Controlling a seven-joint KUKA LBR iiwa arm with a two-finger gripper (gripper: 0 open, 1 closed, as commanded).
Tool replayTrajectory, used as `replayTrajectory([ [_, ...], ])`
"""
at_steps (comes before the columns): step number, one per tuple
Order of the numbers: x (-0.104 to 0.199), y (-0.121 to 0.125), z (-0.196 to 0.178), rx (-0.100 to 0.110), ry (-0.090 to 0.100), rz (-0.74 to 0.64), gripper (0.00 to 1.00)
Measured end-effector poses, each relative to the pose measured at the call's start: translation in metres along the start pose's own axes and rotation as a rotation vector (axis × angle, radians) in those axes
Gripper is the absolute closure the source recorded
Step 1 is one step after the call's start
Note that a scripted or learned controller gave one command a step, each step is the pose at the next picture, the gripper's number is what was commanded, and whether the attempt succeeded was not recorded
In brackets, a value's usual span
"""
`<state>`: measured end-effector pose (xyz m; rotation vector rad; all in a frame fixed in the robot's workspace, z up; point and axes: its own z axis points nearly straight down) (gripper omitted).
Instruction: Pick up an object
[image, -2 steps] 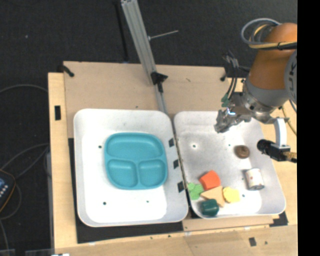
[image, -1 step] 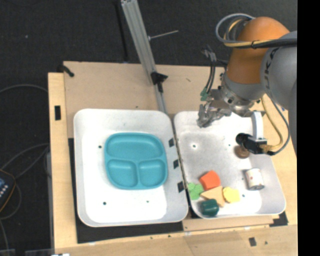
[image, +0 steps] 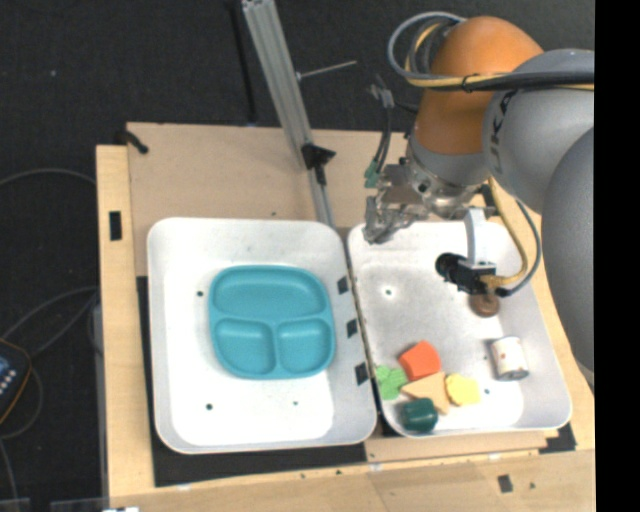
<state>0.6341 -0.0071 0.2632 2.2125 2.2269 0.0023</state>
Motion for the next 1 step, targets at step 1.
replayTrajectory([
  [1, 0.0467, 0.0128, -0.0027, 0.000, 0.001, 0.000, 1.00],
])
